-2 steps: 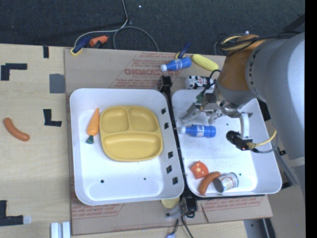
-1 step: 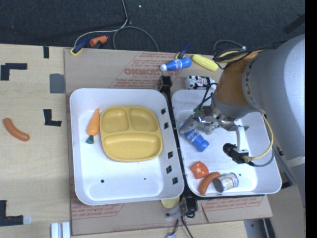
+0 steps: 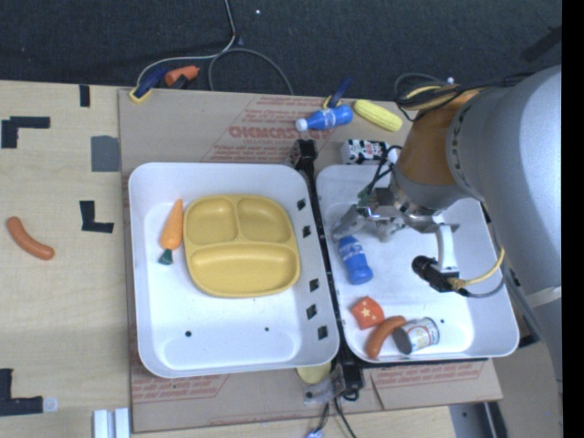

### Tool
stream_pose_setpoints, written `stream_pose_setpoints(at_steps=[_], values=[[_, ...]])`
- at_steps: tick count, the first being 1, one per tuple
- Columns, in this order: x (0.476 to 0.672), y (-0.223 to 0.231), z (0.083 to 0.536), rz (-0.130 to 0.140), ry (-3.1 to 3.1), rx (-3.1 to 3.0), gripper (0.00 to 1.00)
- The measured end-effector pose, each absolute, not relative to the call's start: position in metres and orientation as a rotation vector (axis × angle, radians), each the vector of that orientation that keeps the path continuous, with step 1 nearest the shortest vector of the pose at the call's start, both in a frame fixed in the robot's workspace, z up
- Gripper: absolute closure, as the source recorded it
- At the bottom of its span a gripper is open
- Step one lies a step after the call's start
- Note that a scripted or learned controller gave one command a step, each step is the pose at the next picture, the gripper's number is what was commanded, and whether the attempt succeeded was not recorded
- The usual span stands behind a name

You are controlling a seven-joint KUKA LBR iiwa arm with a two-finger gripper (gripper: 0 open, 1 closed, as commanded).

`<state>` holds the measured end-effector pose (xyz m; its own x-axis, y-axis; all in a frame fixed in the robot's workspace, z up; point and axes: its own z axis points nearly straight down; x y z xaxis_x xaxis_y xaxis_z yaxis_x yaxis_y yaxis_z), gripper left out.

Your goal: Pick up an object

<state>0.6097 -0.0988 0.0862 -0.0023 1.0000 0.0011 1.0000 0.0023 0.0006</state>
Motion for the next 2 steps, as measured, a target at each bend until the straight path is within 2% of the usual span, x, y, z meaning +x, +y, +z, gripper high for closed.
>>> stream_pose_setpoints(at_steps=[2], values=[[0.566, -0.097, 0.087, -0.008, -2.230, -2.226, 0.00]])
